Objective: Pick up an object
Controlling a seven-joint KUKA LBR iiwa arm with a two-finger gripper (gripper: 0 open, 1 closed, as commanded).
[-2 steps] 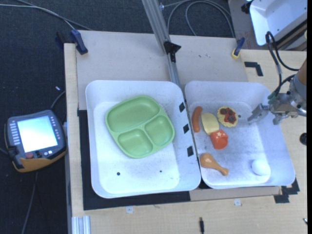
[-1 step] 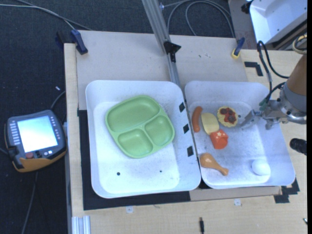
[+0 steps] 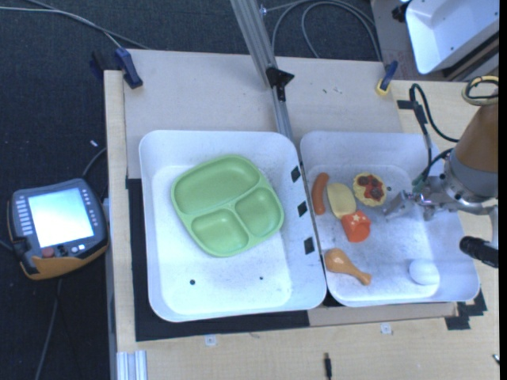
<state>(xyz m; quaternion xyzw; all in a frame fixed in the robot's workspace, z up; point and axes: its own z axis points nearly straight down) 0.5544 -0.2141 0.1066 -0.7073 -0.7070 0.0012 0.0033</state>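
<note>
Floor (image 3: pixel 47 70): was dark carpet, cables trailing.
Bench (image 3: pixel 198 85): was pale wood, blue clamps (image 3: pixel 127 68) at back corners.
Pendant (image 3: pixel 57 226): lay on floor, screen lit.
Light: was even.

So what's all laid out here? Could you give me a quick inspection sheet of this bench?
Surface: wooden bench bearing two white bins, left bin and right bin.
Job's things: sausage, yellow piece, mini pizza, tomato, drumstick, white egg, all in the right bin.
Clutter: green divided plate in the left bin.
Grippers: claw beside the pizza.
Cables: loop behind the bench.
Surroundings: handheld screen on the floor.
</note>
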